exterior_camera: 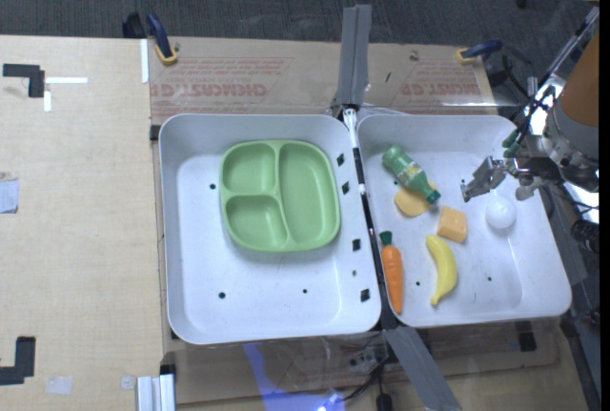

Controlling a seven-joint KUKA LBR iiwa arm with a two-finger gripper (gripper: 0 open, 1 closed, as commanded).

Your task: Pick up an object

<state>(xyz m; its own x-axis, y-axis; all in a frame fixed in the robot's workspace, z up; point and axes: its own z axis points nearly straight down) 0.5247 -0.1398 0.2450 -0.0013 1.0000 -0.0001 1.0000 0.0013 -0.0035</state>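
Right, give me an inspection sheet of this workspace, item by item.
Surface: two shallow white bins side by side, left bin and right bin, on a wooden bench.
Job's things: in the right bin a green bottle, an orange wedge, a cheese block, a banana, a carrot by the divider, and a white ball.
Clutter: green divided plate in the left bin.
Grippers: gripper over the right bin near the white ball, nothing seen between its fingers.
Cables: nothing seen.
Surroundings: blue clamps on the cardboard backing; dark carpet behind.
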